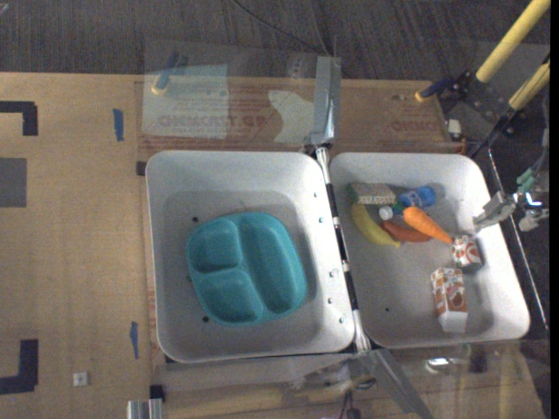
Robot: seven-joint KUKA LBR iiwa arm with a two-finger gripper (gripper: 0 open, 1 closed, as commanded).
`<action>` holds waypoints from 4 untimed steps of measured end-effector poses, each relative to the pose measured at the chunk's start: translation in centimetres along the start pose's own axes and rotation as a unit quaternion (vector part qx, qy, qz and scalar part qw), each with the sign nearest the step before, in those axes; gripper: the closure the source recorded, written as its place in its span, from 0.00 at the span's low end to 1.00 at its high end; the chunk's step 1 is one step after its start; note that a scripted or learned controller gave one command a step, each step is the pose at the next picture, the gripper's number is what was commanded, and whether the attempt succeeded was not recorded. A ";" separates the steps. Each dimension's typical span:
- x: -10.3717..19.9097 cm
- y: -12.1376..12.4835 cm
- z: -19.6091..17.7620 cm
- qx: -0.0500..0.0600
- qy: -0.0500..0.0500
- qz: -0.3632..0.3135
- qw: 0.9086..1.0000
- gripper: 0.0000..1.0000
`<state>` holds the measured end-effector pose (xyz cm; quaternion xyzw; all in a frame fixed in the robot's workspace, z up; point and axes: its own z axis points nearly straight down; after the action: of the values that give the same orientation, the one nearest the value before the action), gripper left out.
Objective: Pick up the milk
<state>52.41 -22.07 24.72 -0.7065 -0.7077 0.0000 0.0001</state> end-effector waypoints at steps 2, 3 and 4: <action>0.6 -1.6 14.2 -0.003 -0.002 -0.059 0.998 1.00; 0.6 -1.6 14.2 -0.003 -0.002 -0.060 0.998 0.00; 4.9 -4.2 15.9 -0.004 -0.003 -0.251 0.968 0.00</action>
<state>48.21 -17.16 8.85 -0.5061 -0.8625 -0.0013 -0.0048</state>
